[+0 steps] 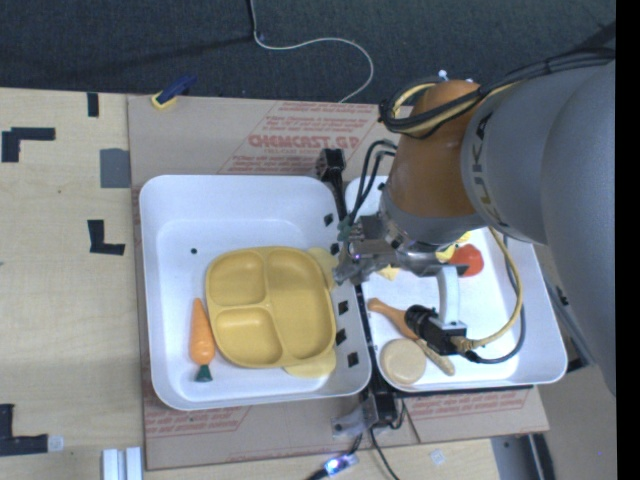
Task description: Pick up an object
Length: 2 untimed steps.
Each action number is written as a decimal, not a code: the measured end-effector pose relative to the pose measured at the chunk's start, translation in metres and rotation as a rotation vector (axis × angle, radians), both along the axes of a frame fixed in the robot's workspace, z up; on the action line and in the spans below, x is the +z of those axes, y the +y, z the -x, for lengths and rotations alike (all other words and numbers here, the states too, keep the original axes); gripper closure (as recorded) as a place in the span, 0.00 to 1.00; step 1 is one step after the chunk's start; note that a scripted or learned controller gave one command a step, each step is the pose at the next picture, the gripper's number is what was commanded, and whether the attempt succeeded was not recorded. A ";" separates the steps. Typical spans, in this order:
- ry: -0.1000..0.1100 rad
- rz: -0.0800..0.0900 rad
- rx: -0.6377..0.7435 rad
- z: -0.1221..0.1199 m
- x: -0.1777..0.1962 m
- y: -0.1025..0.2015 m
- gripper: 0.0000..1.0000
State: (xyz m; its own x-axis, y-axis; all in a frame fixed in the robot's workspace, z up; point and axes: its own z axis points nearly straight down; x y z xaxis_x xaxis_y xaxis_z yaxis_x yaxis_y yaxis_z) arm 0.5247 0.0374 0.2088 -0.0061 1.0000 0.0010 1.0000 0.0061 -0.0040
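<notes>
Hovering over the divide between the bins, the gripper (352,258) sits beside the yellow divided plate (270,305); I cannot tell its jaw state; a toy carrot (201,336) lies nearby.

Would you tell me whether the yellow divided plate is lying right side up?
Right side up: the yellow divided plate shows three hollow compartments facing upward.
</notes>
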 end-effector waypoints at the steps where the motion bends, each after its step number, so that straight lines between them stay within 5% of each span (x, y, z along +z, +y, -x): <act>1: -0.002 0.000 0.001 0.018 0.022 0.052 1.00; 2: -0.001 0.001 -0.004 0.015 0.024 0.045 1.00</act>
